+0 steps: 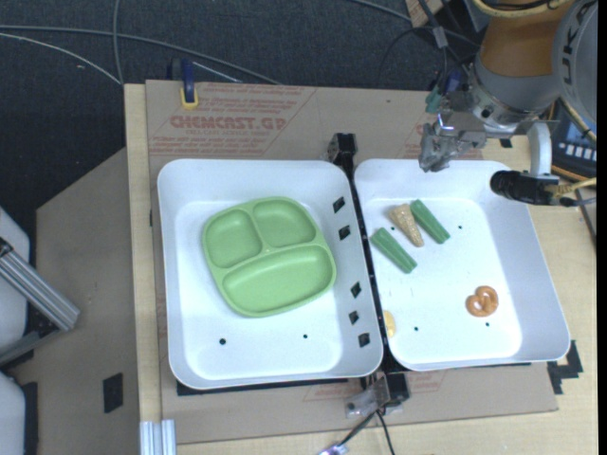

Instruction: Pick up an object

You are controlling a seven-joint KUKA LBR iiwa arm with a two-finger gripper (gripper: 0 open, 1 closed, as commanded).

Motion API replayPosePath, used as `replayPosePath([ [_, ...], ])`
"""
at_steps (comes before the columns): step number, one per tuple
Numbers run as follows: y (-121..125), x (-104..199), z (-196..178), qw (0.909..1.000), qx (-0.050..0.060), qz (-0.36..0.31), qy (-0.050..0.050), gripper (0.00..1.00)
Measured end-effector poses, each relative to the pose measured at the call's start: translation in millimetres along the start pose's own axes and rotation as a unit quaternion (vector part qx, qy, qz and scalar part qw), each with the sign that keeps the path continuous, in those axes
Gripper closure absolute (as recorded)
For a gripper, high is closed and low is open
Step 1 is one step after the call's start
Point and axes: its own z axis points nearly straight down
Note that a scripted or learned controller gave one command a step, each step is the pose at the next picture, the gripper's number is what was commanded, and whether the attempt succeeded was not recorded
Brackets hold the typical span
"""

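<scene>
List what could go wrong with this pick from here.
1. The tan piece lies right beside a green stick, with another green stick close by; closing on one may nudge or catch a neighbour.
2. The gripper hangs over the right bin's far rim, so a straight descent could strike the rim.
3. The pretzel lies flat and low, so it may slip out.

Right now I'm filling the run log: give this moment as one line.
gripper: above right bin's far rim, holding nothing | right bin: two green sticks, tan cone, pretzel | left bin: green divided plate
</scene>
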Motion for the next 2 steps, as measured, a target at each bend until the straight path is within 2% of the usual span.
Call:
replayPosePath([
  [2,-54,110,13,1.0000,0.000,-0.001,0.000,1.00],
])
